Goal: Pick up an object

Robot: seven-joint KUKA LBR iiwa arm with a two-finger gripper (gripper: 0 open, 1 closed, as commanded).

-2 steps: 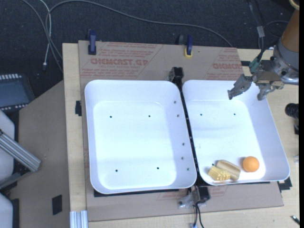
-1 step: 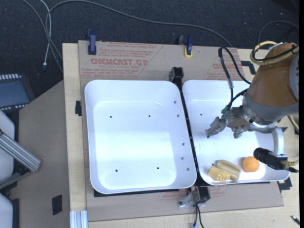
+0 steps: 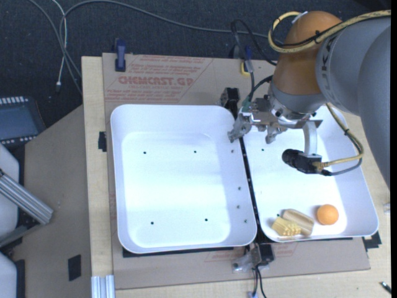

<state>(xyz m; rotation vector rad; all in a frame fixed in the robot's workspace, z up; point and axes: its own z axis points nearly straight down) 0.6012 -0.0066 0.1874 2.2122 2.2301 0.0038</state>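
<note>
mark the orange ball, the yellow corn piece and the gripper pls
orange ball (image 3: 327, 214): camera view, centre of the ball.
yellow corn piece (image 3: 286, 228): camera view, middle of its kernelled side.
gripper (image 3: 253, 129): camera view, midway between fingertips.

One fixed cam above bench (image 3: 99, 166), slanted down (both bins (image 3: 180, 176) framed).
</note>
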